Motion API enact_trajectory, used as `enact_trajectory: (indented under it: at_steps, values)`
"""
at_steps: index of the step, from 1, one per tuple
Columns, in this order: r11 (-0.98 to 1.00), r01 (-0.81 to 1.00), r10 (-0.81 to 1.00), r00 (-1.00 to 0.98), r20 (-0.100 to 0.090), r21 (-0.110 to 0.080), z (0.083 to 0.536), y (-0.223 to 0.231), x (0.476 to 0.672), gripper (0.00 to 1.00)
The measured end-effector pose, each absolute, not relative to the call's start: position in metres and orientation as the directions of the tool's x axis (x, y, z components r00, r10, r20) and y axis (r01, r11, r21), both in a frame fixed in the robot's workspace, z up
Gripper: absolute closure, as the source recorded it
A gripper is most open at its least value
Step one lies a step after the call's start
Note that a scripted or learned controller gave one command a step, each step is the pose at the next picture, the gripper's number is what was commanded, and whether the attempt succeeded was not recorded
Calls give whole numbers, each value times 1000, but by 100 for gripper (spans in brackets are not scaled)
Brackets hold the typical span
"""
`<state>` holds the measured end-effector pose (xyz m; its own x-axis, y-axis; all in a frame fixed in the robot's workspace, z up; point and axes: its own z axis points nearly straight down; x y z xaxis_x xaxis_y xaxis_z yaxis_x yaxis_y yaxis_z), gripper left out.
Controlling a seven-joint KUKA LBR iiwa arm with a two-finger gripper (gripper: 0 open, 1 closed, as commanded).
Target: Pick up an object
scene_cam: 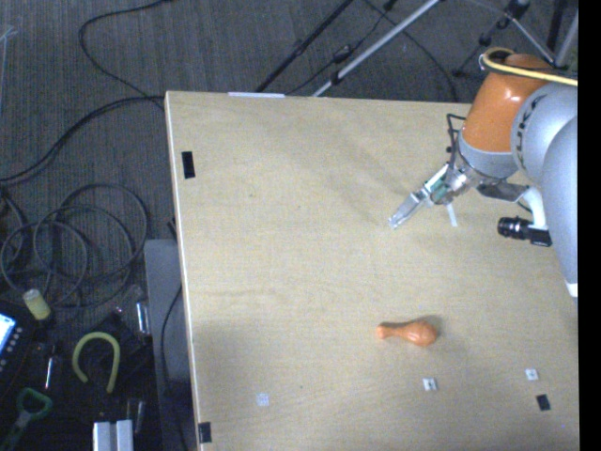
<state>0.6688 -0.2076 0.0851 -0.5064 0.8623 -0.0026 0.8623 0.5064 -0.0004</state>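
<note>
One orange object (409,332), bulb-shaped with a narrow neck pointing to the camera view's left, lies alone on the pale wooden bench top (282,252), in the lower middle of the surface. Well apart from it, up and to the right, the gripper (406,216) of the grey KUKA arm (549,158) slants down and to the left over bare wood, its slender translucent fingers (402,218) drawn close together into a narrow point with nothing between them. An orange band (498,106) wraps the arm above the wrist, and a yellow cable (512,61) loops over its top. Small black and white markers (188,164) dot the bench's left edge and lower right corner. Beyond the bench, dark cables (75,242) coil across grey carpet at left, near a yellow-green hook-shaped item (97,353), while tripod legs (404,17) cross the floor at top.
</note>
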Motion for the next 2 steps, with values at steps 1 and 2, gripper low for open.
enact_trajectory:
  at_steps: [1,2]
  values:
    - [505,863,863,-505,-5,1,95,-208,669,100]
    - [492,871,871,-492,-1,2,170,-166,669,100]
